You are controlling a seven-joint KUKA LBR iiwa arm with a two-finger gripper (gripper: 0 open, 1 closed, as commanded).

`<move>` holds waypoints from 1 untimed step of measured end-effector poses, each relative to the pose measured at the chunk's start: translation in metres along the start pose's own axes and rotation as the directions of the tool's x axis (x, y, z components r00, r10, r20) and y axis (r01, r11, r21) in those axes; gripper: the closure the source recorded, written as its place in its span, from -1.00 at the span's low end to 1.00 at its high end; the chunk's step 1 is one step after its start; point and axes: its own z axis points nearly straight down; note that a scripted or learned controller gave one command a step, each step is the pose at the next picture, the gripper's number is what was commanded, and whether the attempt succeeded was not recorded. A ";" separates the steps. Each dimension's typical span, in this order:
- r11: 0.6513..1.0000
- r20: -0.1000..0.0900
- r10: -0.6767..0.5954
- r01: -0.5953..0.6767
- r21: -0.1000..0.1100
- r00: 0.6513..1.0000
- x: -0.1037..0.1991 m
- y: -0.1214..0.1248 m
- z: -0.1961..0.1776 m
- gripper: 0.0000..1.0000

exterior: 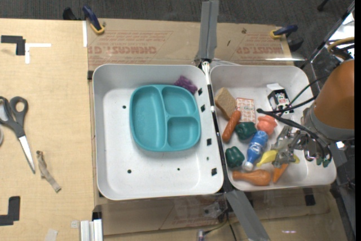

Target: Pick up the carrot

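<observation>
The carrot [280, 171], a short orange tapered piece, lies near the front wall of the right bin [316, 180]. My gripper [287, 148] hangs low over the bin just above it, beside a yellow item [267, 157]. The grey arm with its orange band [341, 100] comes in from the right. Part of the carrot is hidden under the gripper. Whether anything is in the gripper's grasp is not visible.
The right bin also holds a long orange-red sausage-like piece [230, 125], a brown bread slice [225, 101], two dark green items [246, 131], a blue-and-white bottle [255, 149] and a tan piece [252, 178]. The left bin [107, 138] bears a teal divided plate [166, 117]. Scissors [18, 124] lie on the bench.
</observation>
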 end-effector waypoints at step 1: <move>0.958 0.002 -0.286 0.286 0.001 0.958 -0.006 -0.031 0.006 1.00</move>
